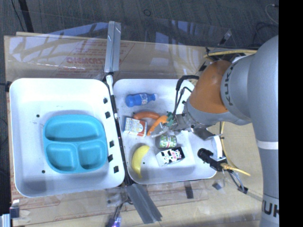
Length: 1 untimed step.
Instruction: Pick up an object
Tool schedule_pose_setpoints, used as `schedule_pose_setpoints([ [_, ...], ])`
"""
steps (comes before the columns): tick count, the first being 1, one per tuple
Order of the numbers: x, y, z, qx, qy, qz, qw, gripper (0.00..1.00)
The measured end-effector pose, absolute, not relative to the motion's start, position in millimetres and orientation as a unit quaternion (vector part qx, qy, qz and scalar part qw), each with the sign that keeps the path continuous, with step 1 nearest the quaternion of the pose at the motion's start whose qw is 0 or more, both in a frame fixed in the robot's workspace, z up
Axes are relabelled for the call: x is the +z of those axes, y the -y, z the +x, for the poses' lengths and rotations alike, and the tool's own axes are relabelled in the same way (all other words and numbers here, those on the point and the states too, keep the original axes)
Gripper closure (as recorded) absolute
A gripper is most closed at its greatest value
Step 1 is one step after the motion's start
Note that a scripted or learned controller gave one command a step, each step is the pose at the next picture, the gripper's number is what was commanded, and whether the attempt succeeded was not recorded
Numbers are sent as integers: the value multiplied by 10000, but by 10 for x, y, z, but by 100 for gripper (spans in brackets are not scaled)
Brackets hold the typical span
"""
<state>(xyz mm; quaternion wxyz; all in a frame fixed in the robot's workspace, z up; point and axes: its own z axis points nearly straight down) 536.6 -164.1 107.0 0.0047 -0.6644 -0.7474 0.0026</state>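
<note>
Orange carrot-shaped toy [150,119] lay in the right white bin [203,171], its tip just beside the two-finger gripper [171,122] — finger state could not be determined. Small green-labelled can [167,141] sat directly below the gripper; its label was unreadable. Black-and-white patterned carton [170,156] and yellow banana [138,160] lay nearer the front wall.

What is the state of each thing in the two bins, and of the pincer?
blue bottle: lying on its side, right bin.
carrot: lying flat, beside the pincer.
small carton: lying flat.
green can: on its side, just under the pincer.
banana: lying near the front wall.
black-and-white box: lying flat.
blue tray: flat in the left bin.
pincer: low over the right bin.
</note>
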Motion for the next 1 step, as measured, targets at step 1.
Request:
schedule_pose_setpoints([
  [1,893,1584,5391,17,7438,-6684,39,0],
])
